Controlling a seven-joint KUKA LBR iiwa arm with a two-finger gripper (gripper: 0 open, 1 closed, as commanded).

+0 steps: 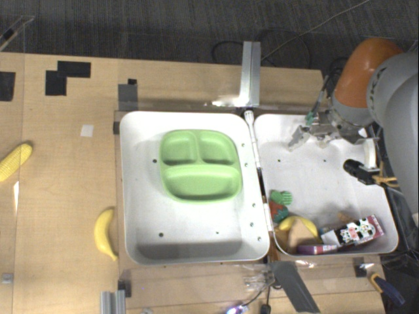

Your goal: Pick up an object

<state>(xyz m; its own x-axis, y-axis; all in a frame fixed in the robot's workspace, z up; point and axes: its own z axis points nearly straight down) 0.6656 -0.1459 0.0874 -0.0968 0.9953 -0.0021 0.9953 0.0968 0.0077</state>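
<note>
My gripper (pixel 309 138) hangs over the far part of the right bin (pixel 314 195), open, with nothing between its fingers. The loose objects lie along that bin's near edge, well below the gripper: a small green and red toy (pixel 281 201), a yellow and tan piece (pixel 296 227), a purple marker (pixel 313 246) and a black, white and pink box (pixel 357 231). In the left bin (pixel 141 175) rests a green divided plate (pixel 198 163).
A banana (pixel 105 233) and a yellow corn cob (pixel 14 161) lie on the wooden bench left of the bins. A metal post (pixel 251 70) stands behind the divide between the bins. The arm's grey body and orange band (pixel 363 70) fill the upper right.
</note>
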